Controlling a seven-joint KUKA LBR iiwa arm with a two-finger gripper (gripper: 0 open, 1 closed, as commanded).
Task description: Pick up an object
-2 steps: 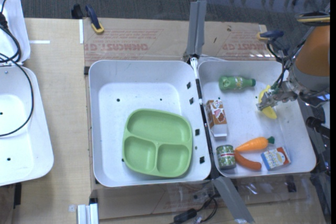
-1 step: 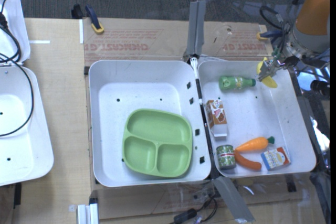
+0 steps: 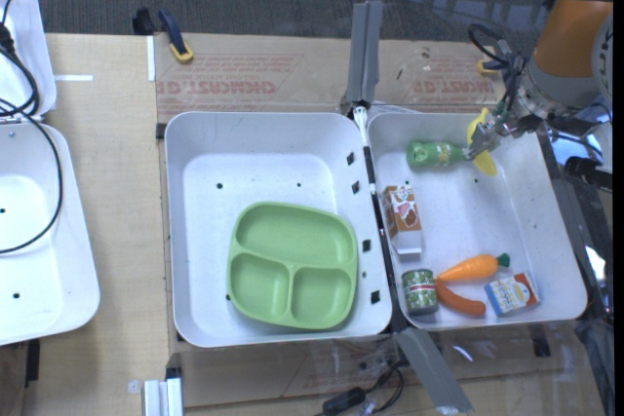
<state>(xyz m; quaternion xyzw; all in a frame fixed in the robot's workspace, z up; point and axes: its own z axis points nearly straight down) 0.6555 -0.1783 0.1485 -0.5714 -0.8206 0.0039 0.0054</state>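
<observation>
My gripper (image 3: pixel 487 137) hangs low over the back of the right bin (image 3: pixel 546 209), reaching in from the right. A yellow object (image 3: pixel 485 161) lies right at its tip and is partly hidden by it. I cannot see whether the gripper holds it. Just to the left lies a green bottle (image 3: pixel 434 153) on its side. Further forward in the same bin are a small carton (image 3: pixel 403 217), a green can (image 3: pixel 419 290), an orange carrot (image 3: pixel 472 269) and a small colourful box (image 3: pixel 511 293).
The left bin (image 3: pixel 195 209) holds a green divided plate (image 3: pixel 292 266). A grey divider post (image 3: pixel 365 44) stands behind the seam between the bins. Cables and the arm's orange band (image 3: pixel 575 24) occupy the upper right corner.
</observation>
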